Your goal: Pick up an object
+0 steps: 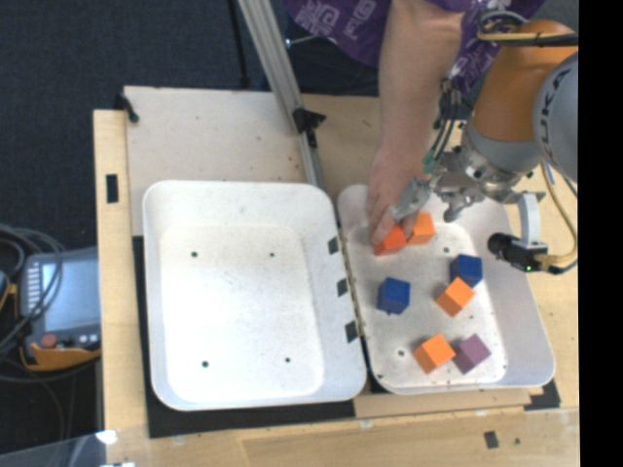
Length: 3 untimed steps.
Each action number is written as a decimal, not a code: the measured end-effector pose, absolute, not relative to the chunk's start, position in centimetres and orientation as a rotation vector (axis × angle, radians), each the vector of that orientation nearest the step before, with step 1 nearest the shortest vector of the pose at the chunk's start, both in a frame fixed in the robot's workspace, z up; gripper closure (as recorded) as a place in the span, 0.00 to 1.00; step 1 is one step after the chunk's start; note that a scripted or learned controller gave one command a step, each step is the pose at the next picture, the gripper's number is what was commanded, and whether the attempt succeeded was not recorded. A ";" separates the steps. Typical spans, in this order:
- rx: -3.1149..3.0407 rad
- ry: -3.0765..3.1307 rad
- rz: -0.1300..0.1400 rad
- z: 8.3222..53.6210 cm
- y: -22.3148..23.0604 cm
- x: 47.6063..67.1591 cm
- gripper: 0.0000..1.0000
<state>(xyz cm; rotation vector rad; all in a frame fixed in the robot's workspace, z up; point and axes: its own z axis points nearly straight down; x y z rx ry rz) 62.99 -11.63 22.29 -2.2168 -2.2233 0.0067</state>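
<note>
A: Where's the target?
B: The small red-orange foam cube lies in the right white bin, under a person's hand. End effector state: cannot tell. Wait, then descend centred.

No text, label, brand or number can be read on anything here.

Person's hand on orange cube, gripper beside, right bin
</note>
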 end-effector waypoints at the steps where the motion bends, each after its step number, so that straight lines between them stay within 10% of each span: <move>1: -2.221 -2.220 0.006 18.1 -11.8 62.8 0.00; 2: -2.221 -2.217 0.008 11.9 -11.6 63.2 0.00; 3: -2.230 -2.216 -0.004 13.4 -11.7 63.5 1.00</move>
